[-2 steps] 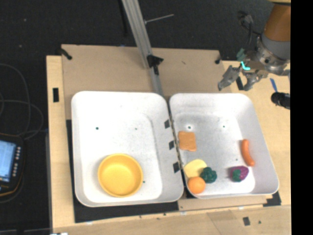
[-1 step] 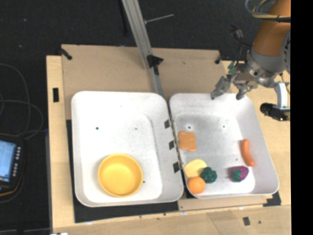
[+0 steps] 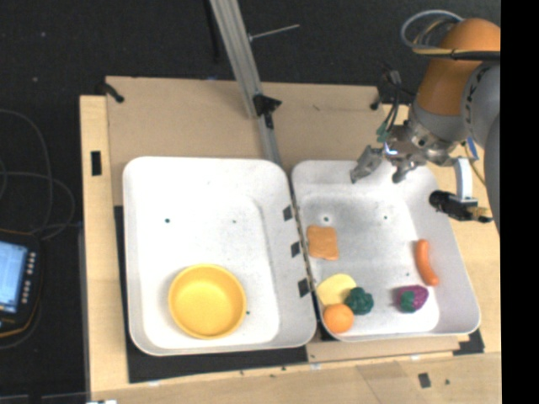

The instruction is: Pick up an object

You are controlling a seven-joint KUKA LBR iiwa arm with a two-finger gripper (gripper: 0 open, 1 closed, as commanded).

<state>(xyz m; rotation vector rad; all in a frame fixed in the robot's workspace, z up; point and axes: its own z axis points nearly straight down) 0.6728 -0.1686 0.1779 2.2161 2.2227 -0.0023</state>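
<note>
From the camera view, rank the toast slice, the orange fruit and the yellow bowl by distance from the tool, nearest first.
Tool hangs over the right bin's far edge.
1. Toast slice, right bin, left side.
2. Orange fruit, right bin, near-left corner.
3. Yellow bowl, left bin, near side.

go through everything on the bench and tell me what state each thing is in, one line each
Gripper: open, holding nothing, over the right bin's far edge.
Yellow bowl: upright in the left bin.
Bread slice: lying flat in the right bin.
Carrot: lying on its side.
Lemon: resting against the orange.
Broccoli: beside the lemon.
Purple piece: lying apart from the rest.
</note>
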